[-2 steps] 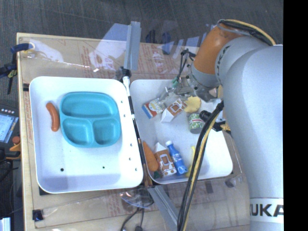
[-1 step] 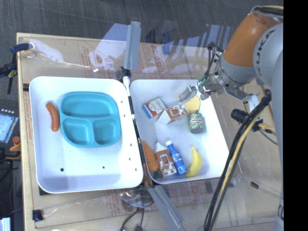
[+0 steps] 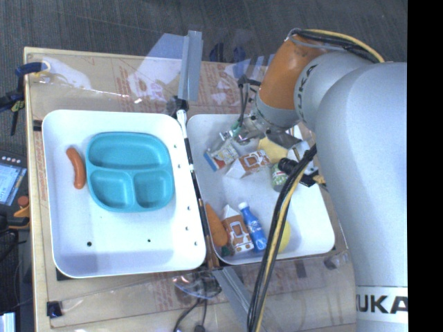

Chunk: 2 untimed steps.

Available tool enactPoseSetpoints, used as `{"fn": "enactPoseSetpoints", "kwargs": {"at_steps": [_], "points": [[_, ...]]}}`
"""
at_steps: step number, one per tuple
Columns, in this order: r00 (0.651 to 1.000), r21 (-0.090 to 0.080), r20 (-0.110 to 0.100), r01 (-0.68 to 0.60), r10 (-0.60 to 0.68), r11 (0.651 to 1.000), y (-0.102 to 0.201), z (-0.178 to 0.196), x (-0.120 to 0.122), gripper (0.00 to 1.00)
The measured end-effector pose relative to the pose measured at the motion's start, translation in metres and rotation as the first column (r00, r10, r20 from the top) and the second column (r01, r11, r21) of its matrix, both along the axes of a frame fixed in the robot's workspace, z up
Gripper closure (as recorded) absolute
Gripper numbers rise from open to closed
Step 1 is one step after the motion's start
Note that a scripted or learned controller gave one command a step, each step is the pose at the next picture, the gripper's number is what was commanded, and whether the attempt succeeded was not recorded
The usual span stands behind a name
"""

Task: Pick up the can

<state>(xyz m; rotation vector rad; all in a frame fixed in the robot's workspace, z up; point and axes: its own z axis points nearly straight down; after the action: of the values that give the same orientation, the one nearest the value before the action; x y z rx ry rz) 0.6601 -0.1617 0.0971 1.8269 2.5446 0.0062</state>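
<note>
Clutter (image 3: 239, 159) beneath gripper (image 3: 243, 131); bottle (image 3: 252, 228) near carton (image 3: 237, 234).

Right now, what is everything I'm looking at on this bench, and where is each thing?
Bins: two, white, side by side on the bench.
Divided tray: one, turquoise, left bin.
Sausage: one, orange-red, left bin, left of the tray.
Bottle: one, blue with white cap, right bin, near edge.
Carton: one, brown and white, beside the bottle.
Carrot-like piece: one, orange, right bin, near-left corner.
Packets: several, mixed colours, right bin, far end.
Can: one, greenish, partly hidden behind the cable.
Arm: one, grey with orange band, over the right bin.
Gripper: one, above the packets.
</note>
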Motion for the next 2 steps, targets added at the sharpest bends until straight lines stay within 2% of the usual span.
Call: {"fn": "enactPoseSetpoints", "kwargs": {"at_steps": [1, 2], "points": [[0.999, 0.002, -0.007, 0.035, -0.035, 0.999, 0.044, -0.003, -0.032, 0.00], [0.999, 0.002, -0.007, 0.032, -0.032, 0.999, 0.043, 0.007, -0.031, 1.00]]}}
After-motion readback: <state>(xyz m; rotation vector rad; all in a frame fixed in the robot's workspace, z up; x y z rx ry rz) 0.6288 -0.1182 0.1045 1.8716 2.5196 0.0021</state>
